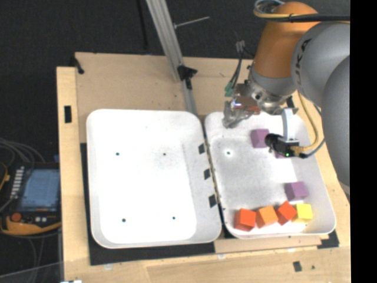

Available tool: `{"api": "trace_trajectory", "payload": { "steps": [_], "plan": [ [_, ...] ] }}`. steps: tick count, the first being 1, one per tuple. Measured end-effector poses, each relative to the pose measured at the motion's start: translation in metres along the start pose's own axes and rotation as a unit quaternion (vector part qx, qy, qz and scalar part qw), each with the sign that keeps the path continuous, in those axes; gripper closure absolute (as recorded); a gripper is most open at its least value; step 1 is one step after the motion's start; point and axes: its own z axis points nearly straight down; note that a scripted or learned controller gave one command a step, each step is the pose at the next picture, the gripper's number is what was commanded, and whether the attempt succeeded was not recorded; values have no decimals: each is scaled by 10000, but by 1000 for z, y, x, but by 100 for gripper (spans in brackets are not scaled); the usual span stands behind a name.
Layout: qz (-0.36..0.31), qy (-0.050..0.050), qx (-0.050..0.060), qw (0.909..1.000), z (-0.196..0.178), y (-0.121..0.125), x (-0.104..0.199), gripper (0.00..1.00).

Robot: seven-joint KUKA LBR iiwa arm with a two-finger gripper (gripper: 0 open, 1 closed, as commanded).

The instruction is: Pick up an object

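Blocks all in right bin [330,214]: 2 purple, one [259,138] near the far end, one [296,190] by the right wall; a near-edge row running left-right of red-orange [245,219], orange [267,216], red [286,211], yellow [304,211], touching. Each roughly cubic, no clear long axis. Gripper [234,118] sits over the bin's far-left corner, just left of the far purple block; can't tell its grip state. Mid-bin floor open. Left bin [100,175] beside it.
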Motion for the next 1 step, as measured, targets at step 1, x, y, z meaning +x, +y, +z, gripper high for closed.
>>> {"api": "trace_trajectory", "payload": {
  "steps": [1],
  "plan": [
    [-2, 4, 16, 10000, 7, -9, 53, 100]
  ]
}}
